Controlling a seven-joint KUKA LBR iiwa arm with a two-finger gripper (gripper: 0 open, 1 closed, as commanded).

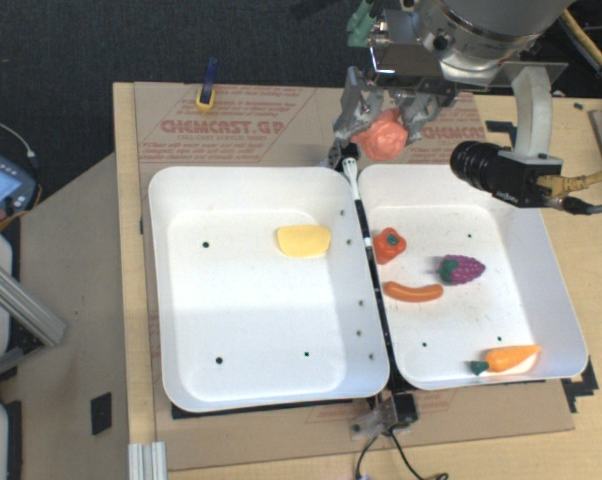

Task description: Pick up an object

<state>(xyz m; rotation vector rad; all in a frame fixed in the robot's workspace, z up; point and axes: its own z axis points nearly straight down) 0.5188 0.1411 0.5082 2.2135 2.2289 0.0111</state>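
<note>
From the fixed camera above the desk, the tool (386,128) hangs over the far end of the divide between the two white bins, its fingers closed around a pink, rounded object (384,139) that it holds up clear of the bin floors. The pink object sits between the metal fingers, just beyond the far rim of the right bin (556,268). The grey arm with its orange band fills the upper right, and a black cylinder (493,172) juts out beside the wrist, over the right bin's far edge.

Taking the held pink object as the landmark: nearer the camera and below it lies a red pepper-like toy (388,245), close to the right bin's inner wall. Nearer still is an orange-red sausage shape (413,291), with a purple grape bunch (461,268) just to its right. A carrot (508,359) with a green end lies at the near right corner, well apart from the landmark.

To the left of the landmark and nearer, in the left bin (171,298), rests a yellow block (303,240). Far to the left, on the brown board (241,123) under the bins, stands a small blue and yellow clip (208,86).
</note>
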